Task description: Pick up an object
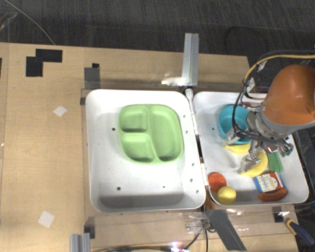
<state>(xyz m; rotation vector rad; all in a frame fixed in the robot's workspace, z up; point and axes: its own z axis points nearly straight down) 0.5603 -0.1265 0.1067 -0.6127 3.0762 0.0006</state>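
Banana (254, 164) — the likeliest target — lies mid right bin (303, 196), directly under the gripper (250, 159); whether the jaws are spread or pinching, I cannot tell. Beside the banana: blue cup (230, 118) behind, packet (268, 183) and orange ball (217, 180) in front. The curved skin may slip; crowding neighbours leave little room — the bin's far corner is freer.

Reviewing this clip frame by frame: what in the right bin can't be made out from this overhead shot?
- Gripper: too small and cluttered in the camera view to tell whether its fingers grip the yellow banana-shaped toy.
- Blue round cup: its right side is hidden by the arm's orange band.
- Small green block: partly covered by the wrist; shape unclear.
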